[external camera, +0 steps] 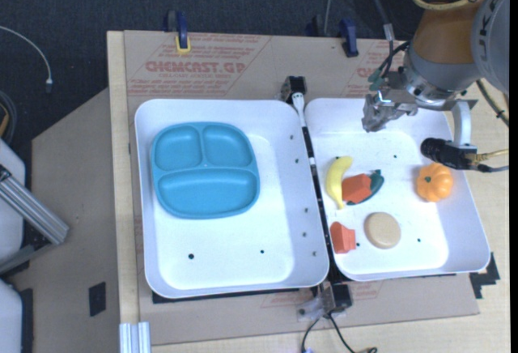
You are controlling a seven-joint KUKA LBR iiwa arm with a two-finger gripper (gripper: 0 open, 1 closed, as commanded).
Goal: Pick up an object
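Inside 1 right bin (453, 258): 5 toy foods (360, 188).

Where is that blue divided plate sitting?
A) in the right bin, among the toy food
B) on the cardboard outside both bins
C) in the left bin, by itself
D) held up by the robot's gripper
C: the blue plate lies flat in the left bin, while the banana, pumpkin and other toy food are in the right bin.

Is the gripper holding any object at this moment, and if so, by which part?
Nothing is held. The gripper hangs above the bare far part of the right bin, apart from the banana and the other toys.
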